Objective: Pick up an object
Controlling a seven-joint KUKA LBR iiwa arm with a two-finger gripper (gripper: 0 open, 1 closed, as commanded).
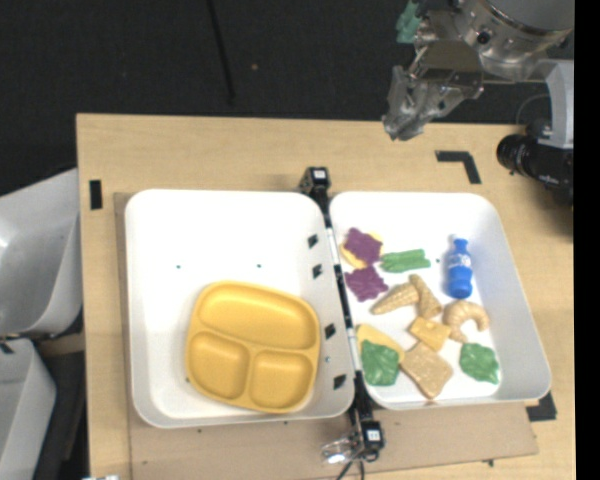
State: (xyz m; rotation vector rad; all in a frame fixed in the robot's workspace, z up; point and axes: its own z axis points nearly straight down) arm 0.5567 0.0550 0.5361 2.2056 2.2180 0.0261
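One blue bottle (460, 267), label illegible

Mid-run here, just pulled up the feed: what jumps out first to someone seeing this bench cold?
Probably the yellow divided tray, lying alone in the left bin. Next, the cluster of small toy foods in the right bin, the blue bottle brightest among them. The gripper hangs above the bench beyond that bin's far edge.
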